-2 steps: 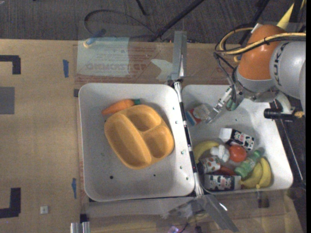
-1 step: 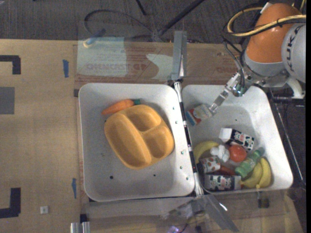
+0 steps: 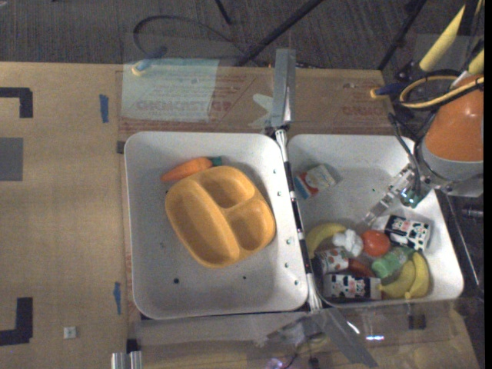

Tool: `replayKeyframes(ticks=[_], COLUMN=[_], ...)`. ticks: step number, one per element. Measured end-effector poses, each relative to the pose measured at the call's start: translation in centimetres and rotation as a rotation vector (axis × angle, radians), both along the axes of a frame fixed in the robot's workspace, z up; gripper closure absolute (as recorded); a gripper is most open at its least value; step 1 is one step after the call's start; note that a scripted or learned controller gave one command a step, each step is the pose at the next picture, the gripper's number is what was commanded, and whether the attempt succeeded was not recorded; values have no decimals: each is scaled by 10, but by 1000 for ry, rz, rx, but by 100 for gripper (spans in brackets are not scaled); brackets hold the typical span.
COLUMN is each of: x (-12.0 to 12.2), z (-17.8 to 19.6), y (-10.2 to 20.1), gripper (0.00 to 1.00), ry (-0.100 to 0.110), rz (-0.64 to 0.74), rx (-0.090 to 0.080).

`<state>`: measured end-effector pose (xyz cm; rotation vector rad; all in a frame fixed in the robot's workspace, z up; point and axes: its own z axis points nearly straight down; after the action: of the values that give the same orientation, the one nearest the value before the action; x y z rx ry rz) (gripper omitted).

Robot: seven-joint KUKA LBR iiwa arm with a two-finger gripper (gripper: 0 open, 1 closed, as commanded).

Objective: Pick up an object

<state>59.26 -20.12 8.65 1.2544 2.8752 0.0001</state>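
My gripper hangs over the right bin, pointing down and to the left from the orange-banded wrist. Its tip is just above a red tomato and left of a black-and-white milk carton. Nothing shows in its grasp. Piled along the bin's near side are a yellow banana, a white crumpled item, a red-labelled can, a green bottle, a second banana and another cow-print carton. A small red-and-white carton lies alone at the far left of this bin.
The left bin holds a yellow divided plate and an orange carrot at the plate's far edge. A metal divider separates the bins. Cables and yellow hoses crowd the arm's base at the right.
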Motion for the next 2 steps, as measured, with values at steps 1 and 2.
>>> replayKeyframes(ticks=[1, 2], x=[34, -13], z=[0, 0], y=[28, -19], gripper=[0, 0], ry=[-2, 2], rz=[-77, 156], rx=[0, 1])
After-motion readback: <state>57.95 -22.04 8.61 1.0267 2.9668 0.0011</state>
